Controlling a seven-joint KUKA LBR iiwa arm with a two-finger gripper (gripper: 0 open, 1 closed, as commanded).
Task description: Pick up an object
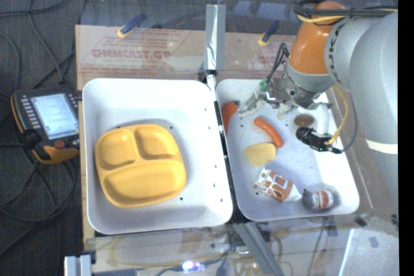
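Sausage (268,131) seemingly just below tool (259,99)

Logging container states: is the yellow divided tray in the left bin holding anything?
Empty. All three compartments of the yellow tray show bare yellow plastic.

The arm (362,74) runs off the right edge, and its wrist hides the hand's (272,97) fingers.

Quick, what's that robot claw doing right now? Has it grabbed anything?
Gripper: cannot be told; it hangs low over the right bin, near the hot dog.
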